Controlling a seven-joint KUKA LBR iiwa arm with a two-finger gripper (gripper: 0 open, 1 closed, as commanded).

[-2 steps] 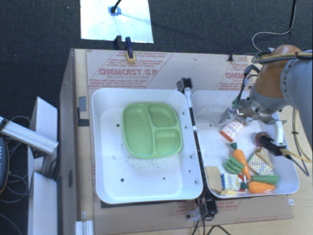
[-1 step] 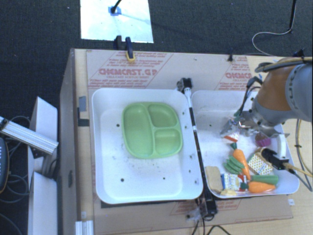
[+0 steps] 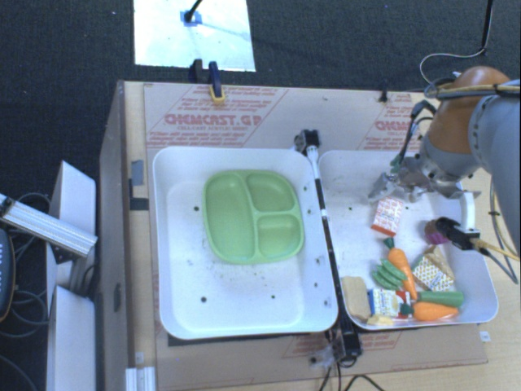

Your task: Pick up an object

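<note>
The task named no particular object; candidates lay in the right-hand shallow white bin (image 3: pixel 350 218), crowded toward its near right corner. A small red-and-white printed packet (image 3: pixel 387 215) sat apart from the heap, mid-bin. Nearer the camera lay an orange toy carrot with green top (image 3: pixel 398 261), a second orange carrot (image 3: pixel 435 310) lying flat by the near rim, a green leafy toy piece (image 3: pixel 389 277), a checkered triangular wedge (image 3: pixel 433 274) and a tan flat slice (image 3: pixel 355 290). The two-finger gripper (image 3: pixel 399 183) hung just above the packet, at the bin's far side; the fingers looked splayed with nothing between them, though glare made this uncertain. The left-hand white bin (image 3: pixel 183 300) held a light green three-compartment plastic plate (image 3: pixel 252 216).
</note>
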